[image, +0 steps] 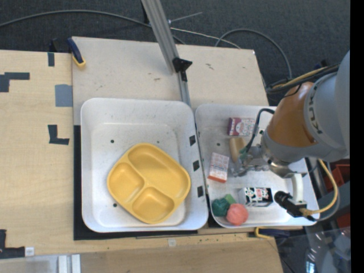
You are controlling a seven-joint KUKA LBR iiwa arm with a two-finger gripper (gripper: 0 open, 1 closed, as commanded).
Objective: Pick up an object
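Your gripper [245, 165] sits low in the right bin [211, 121] among small items, just beside the tan block [235, 147], presumably its target, though I cannot tell its state.

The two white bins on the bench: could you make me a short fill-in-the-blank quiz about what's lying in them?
1. The yellow plastic tray with three compartments lies in the ____ bin.
2. The round red ball lies beside a ____ object at the right bin's near edge.
3. The grey arm's gripper reaches into the ____ bin.
4. The small carton with black and white cow patches lies to the ____ of the ball.

Missing words: left; green; right; right
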